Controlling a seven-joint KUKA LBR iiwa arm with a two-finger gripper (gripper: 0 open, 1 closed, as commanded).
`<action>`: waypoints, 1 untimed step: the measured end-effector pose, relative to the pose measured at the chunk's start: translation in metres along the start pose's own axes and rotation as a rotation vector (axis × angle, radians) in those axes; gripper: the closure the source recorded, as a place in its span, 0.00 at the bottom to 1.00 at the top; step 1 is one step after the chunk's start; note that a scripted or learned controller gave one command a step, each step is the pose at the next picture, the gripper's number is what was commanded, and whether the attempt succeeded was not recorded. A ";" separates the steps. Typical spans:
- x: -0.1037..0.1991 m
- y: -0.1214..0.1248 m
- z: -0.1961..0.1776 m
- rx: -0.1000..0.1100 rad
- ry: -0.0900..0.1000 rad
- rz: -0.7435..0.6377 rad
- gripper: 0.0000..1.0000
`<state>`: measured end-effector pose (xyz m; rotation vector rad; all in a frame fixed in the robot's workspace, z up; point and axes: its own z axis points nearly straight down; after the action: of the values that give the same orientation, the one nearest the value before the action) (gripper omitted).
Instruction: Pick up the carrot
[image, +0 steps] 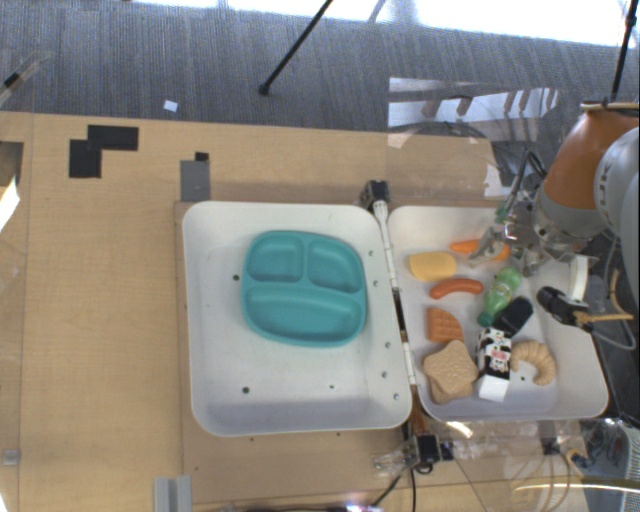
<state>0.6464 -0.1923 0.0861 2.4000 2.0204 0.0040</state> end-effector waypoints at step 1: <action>0.002 0.003 -0.013 -0.007 0.001 -0.003 1.00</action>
<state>0.6495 -0.1910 0.0995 2.3935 2.0209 0.0116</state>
